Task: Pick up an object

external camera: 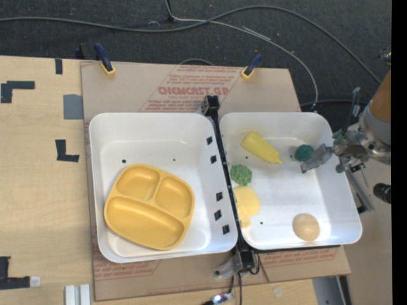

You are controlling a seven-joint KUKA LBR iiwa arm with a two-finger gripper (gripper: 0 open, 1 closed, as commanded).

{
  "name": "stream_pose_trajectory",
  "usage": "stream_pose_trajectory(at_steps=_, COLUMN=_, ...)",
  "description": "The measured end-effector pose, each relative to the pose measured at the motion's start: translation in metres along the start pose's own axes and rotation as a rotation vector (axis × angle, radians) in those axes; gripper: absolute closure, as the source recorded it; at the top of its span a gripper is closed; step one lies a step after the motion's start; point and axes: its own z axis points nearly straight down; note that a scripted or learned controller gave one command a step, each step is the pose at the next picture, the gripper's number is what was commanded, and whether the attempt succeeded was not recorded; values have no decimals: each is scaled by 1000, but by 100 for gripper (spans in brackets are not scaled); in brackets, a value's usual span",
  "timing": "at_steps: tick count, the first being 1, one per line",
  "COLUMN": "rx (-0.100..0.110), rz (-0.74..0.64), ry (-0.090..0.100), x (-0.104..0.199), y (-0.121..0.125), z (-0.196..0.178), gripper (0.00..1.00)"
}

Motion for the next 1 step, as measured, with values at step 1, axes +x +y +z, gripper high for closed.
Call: stream_pose_trajectory(at_steps=1, rx=-12, rz=-4, ry=-3, x=0, y=3, z=-7, gripper=0)
